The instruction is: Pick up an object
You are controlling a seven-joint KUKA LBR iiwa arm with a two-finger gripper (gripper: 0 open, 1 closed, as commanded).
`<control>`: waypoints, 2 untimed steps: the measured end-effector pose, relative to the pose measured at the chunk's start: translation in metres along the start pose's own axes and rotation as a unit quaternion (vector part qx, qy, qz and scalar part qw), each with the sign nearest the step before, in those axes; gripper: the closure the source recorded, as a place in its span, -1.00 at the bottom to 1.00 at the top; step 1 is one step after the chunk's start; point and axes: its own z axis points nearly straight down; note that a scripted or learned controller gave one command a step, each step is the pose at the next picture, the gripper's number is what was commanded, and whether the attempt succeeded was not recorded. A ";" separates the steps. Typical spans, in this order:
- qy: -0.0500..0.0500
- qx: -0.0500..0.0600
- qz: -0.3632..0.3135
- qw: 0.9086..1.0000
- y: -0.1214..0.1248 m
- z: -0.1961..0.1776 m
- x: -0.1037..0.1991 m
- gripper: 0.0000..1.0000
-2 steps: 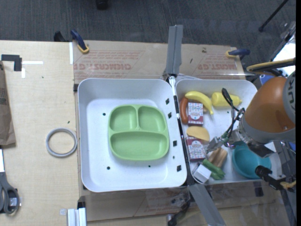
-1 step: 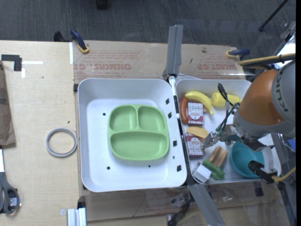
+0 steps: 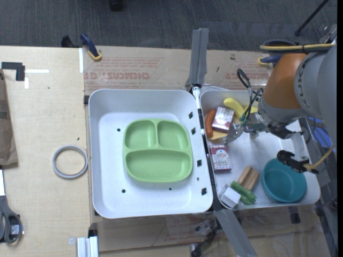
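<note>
The left bin [image 3: 102, 143] carries a green tray [image 3: 158, 151], while the right bin [image 3: 252, 149] holds a teal bowl [image 3: 284, 182], two small cartons [image 3: 221, 158], a banana [image 3: 236, 106] and a cork-like roll [image 3: 247, 177]. The arm [image 3: 300, 84] reaches over the right bin's far edge, its gripper [image 3: 236, 133] low beside the upper carton. Whether the fingers are open or closed I cannot tell, and nothing looks lifted, so the pick seems not yet done.

A grey tape ring [image 3: 70, 161] lies on the bench left of the bins. Blue-handled clamp [image 3: 91, 46] sits behind, scissors [image 3: 9, 225] at the left edge.
</note>
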 end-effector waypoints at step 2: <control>0.003 -0.014 0.091 0.996 -0.099 -0.006 0.010 -1.00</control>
